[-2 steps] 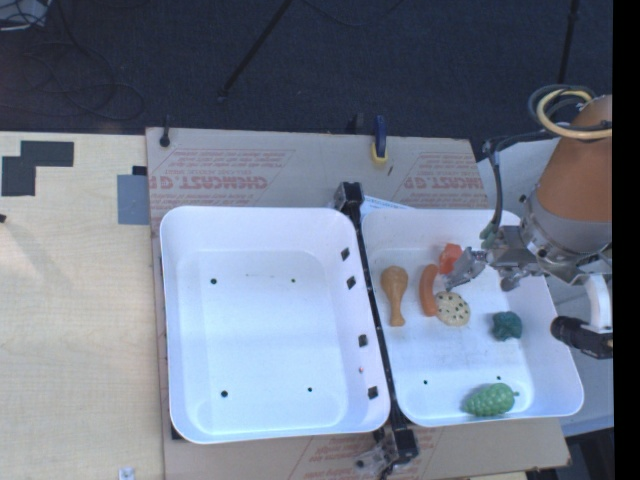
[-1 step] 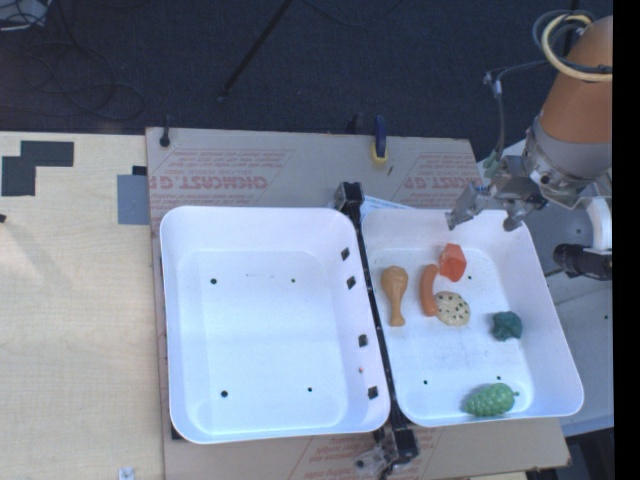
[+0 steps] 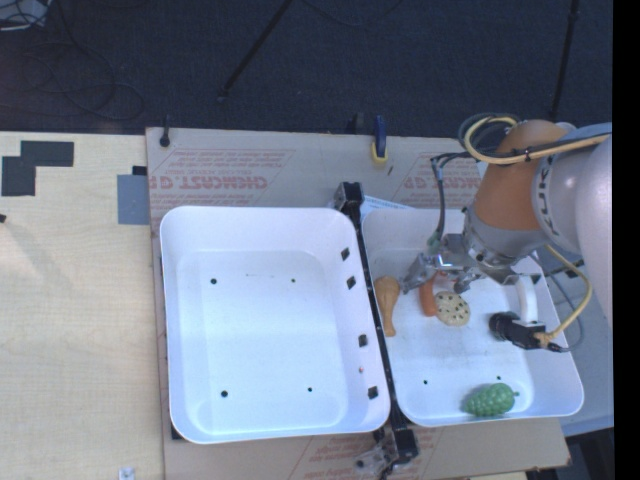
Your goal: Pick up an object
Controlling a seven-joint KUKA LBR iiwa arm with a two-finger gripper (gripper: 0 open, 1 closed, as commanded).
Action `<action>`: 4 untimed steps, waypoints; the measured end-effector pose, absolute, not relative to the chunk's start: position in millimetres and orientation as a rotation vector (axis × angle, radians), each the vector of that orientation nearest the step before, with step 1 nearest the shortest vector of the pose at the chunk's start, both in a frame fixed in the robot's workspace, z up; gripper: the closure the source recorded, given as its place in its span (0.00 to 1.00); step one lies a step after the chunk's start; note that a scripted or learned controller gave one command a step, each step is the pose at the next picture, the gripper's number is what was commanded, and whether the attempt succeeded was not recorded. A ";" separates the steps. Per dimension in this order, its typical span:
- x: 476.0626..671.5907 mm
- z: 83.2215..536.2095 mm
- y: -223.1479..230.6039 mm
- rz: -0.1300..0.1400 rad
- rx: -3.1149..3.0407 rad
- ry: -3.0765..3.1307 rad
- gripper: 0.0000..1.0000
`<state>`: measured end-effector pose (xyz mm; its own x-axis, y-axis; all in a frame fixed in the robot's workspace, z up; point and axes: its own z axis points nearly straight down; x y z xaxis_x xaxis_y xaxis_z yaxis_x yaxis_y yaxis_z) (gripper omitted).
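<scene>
White bins point(image 3: 260, 230), green knobbly ball point(image 3: 489, 400), tan cookie point(image 3: 452, 309) with dark spots, orange wrist band point(image 3: 515, 183)

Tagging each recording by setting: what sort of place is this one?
Probably a robotics lab's bin-picking bench. A KUKA arm reaches over two white bins clamped side by side on a board; toy-like items, such as a green bumpy object, lie in the right bin, and cables trail across the dark floor.

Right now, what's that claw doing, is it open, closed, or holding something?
Claw: low in the right bin, beside the round cookie; open or closed cannot be told.
</scene>
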<state>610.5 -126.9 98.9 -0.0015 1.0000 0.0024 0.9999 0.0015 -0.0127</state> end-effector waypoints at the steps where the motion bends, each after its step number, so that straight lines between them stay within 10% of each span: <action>1: 612.8 117.6 -129.2 0.004 -2.221 -2.216 1.00; 2: 592.0 228.8 -44.1 -0.012 -2.213 -2.233 1.00; 4: 471.7 257.7 -121.0 0.010 -2.223 -2.210 1.00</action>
